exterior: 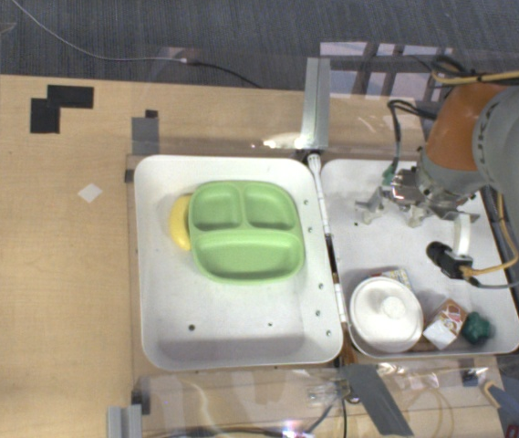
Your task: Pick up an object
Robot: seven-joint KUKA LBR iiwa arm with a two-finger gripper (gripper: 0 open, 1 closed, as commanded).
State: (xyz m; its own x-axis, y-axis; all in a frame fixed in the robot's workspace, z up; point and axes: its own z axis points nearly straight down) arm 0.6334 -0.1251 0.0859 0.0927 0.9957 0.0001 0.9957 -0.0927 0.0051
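My gripper hangs over the right bin; its state I cannot tell. The white bowl (probably rigid, slippery) warrants a rim grasp.

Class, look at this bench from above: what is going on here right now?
A grey robot arm reaches in from the right over the right bin, its gripper above the bin's upper part and holding nothing visible. Lower in that bin lie a white bowl, a small carton and a dark green object. The left bin holds a green divided plate with a yellow item tucked beside its left edge.
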